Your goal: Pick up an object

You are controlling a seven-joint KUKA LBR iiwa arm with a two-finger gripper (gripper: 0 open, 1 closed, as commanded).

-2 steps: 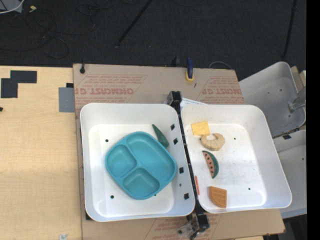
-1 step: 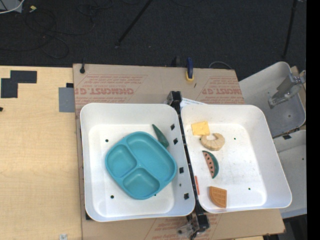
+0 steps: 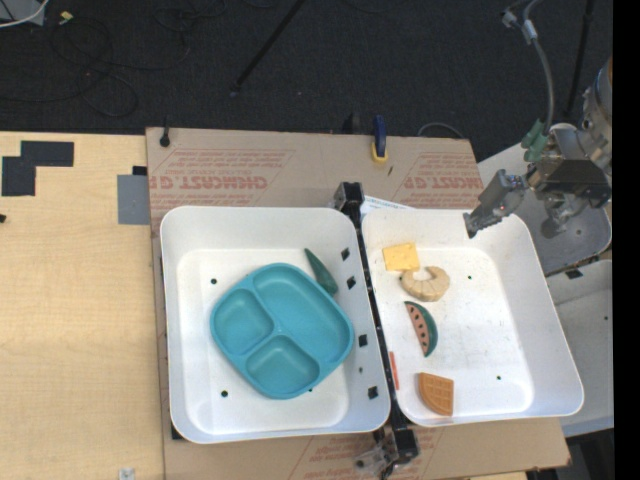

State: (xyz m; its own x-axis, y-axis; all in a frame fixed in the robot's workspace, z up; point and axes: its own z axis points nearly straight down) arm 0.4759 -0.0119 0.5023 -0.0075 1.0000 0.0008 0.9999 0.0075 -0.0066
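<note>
Camera view, fixed overhead, slanted. Bench with two shallow white bins side by side.

Item 1: left bin [image 3: 185, 268]. Holds a teal divided plate [image 3: 281, 330] with three compartments, lying flat near the middle. A small dark green piece [image 3: 322, 269] rests at the plate's 1 o'clock edge, against the bin's right wall; too small to name further.

Item 2: right bin [image 3: 520, 368]. Holds four toy food pieces, all apart from one another:
- yellow cheese square [image 3: 401, 257], at 11 o'clock in the bin;
- beige ring, bagel-like [image 3: 426, 284], just below the cheese;
- watermelon slice [image 3: 423, 328], green rind and red flesh, near the bin's 9 o'clock side;
- orange waffle-textured wedge [image 3: 436, 393], at 7 o'clock.

Item 3: gripper [image 3: 488, 211], at the right bin's 1 o'clock corner, above the rim and clear of every piece. Whether its fingers stand wide or narrow cannot be told from this angle; nothing is seen between them.

Handling notes (judgement): no particular object is set, and the pieces nearest the gripper are the cheese and the ring. All look like light, rigid moulded plastic, probably smooth and apt to slide on the bin floor. The cheese lies low and flat, so fingers would have to close across two opposite edges. The ring stands taller and offers a better hold across its outer width. The watermelon slice would best be taken across its thin faces. The plate is broad; only its rim could be pinched.
</note>
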